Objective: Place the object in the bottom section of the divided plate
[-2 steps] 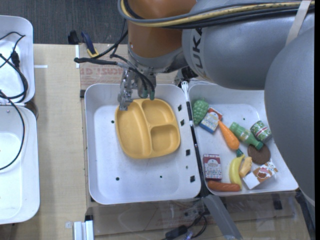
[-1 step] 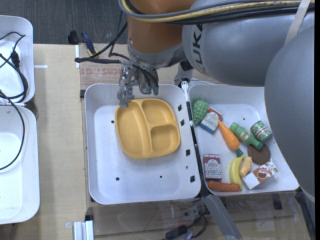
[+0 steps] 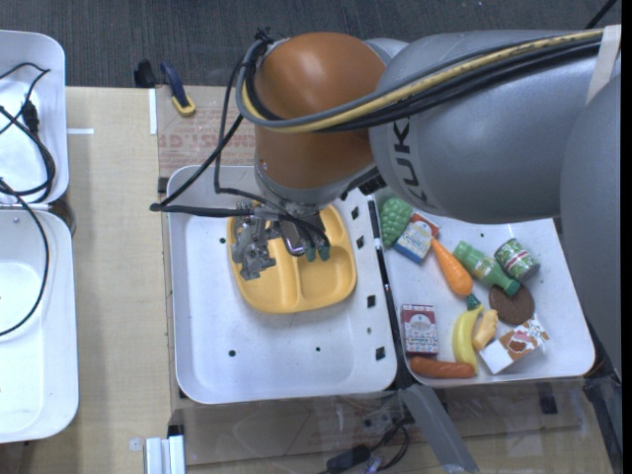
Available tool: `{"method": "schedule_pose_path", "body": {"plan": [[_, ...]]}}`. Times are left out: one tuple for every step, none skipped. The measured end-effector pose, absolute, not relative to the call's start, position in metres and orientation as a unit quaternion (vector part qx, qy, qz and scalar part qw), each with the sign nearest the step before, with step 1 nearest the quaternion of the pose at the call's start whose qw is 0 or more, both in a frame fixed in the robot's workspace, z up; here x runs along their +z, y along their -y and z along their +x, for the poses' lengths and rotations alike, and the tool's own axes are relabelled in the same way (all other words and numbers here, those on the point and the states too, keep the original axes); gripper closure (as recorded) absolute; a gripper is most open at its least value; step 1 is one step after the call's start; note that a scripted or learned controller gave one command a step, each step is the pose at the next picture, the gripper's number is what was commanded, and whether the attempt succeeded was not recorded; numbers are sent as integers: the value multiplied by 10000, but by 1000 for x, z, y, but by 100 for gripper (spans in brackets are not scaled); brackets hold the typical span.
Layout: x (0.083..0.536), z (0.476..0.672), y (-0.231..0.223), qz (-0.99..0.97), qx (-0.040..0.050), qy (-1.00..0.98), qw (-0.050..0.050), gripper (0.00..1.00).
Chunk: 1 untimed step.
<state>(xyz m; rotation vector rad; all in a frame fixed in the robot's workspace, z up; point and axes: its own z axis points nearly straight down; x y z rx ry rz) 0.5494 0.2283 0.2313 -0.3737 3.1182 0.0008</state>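
A yellow divided plate (image 3: 308, 286) lies in the upper middle of the left white bin (image 3: 276, 363). My gripper (image 3: 286, 249) hangs right over the plate's upper part, under the orange band of the arm. Its fingers (image 3: 257, 253) stand apart, open, and between them I see only the yellow plate surface. The plate's near section, toward the bin's front, is bare. The arm hides the plate's far edge.
The right bin (image 3: 563, 363) holds several toy foods: a carrot (image 3: 454, 270), a green bottle (image 3: 486, 268), a green can (image 3: 515, 258), a banana (image 3: 464, 336), a red-and-white box (image 3: 420, 329) and a red sausage (image 3: 442, 368). White basins (image 3: 30, 344) with cables sit at far left.
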Motion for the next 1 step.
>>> {"method": "schedule_pose_path", "body": {"plan": [[227,591,-203,-1298,1,-9915,17,100]]}}
